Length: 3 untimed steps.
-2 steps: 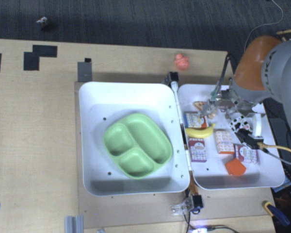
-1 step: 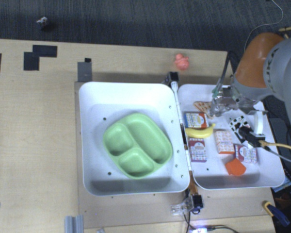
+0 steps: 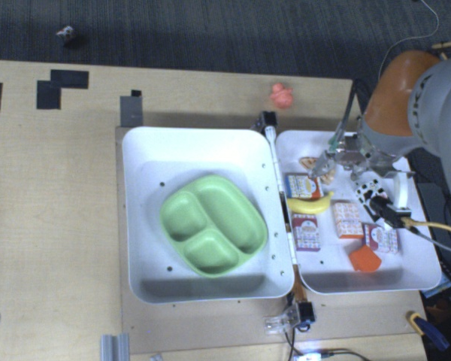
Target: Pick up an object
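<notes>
Two white bins sit on a wooden bench; the gripper [image 3: 327, 162] hovers in the right bin [image 3: 421, 277], its grip state unclear. Just below it lies a banana [image 3: 310, 204], light, curved, best grasped mid-body.

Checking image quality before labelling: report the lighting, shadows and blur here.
Camera view: even, soft light; the white bins are bright with faint shadow along the near wall; the green plate is sharp enough; small items by the gripper blur together.
</notes>
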Each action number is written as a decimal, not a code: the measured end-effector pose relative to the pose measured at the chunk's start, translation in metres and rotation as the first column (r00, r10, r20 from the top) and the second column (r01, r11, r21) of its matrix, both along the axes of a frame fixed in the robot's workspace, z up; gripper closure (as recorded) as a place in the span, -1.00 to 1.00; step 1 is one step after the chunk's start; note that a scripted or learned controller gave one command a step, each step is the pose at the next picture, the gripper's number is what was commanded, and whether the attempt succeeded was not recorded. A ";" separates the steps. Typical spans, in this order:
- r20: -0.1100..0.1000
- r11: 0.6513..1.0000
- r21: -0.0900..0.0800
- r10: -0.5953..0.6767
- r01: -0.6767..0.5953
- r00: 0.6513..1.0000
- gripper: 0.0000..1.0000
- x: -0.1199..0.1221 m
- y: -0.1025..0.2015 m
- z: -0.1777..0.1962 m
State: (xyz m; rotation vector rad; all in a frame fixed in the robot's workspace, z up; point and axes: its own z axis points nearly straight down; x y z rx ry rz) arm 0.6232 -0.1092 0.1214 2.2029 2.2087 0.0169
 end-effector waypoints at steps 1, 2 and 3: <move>-0.003 1.000 0.001 -0.001 0.001 1.000 -1.00 -0.108 0.008 -0.031; 0.009 1.000 0.000 0.001 -0.001 1.000 1.00 -0.104 0.009 -0.018; -0.017 1.000 0.008 0.002 -0.002 1.000 1.00 -0.102 0.044 0.099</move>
